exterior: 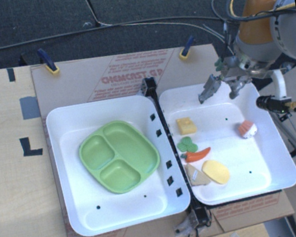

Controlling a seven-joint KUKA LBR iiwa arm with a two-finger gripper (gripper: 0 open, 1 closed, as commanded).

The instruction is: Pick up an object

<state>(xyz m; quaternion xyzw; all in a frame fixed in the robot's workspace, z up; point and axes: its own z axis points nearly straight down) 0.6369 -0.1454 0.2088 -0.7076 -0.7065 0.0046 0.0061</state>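
Where the arm (265,9) reaches in from the right of the camera view, you see its gripper (221,91) poised over the far edge of the right bin (277,177). The two fingers are spread apart, with bare white bin floor showing between their tips. Nothing sits between them.

Locate the candidate objects in the right bin:

- A yellow block (186,126) lies in the far left part of the bin, near the divider between the bins.
- A green leafy piece (185,145) lies just nearer the camera than the block, and an orange carrot (198,155) touches its near side.
- A tan wedge (196,174) rests against the divider side, and a yellow oval piece (216,171) lies touching its right side.
- A small pink and white piece (246,129) sits alone toward the right wall, well apart from the others.

Note that the gripper stands beyond and to the right of the yellow block, and beyond and to the left of the pink and white piece, touching neither.

In the left bin (74,213) you find a green divided tray (119,156), lying flat and turned at an angle to the bin walls. Both bins rest on a cardboard sheet (123,74), held at its far edge by two clamps with yellow tips.
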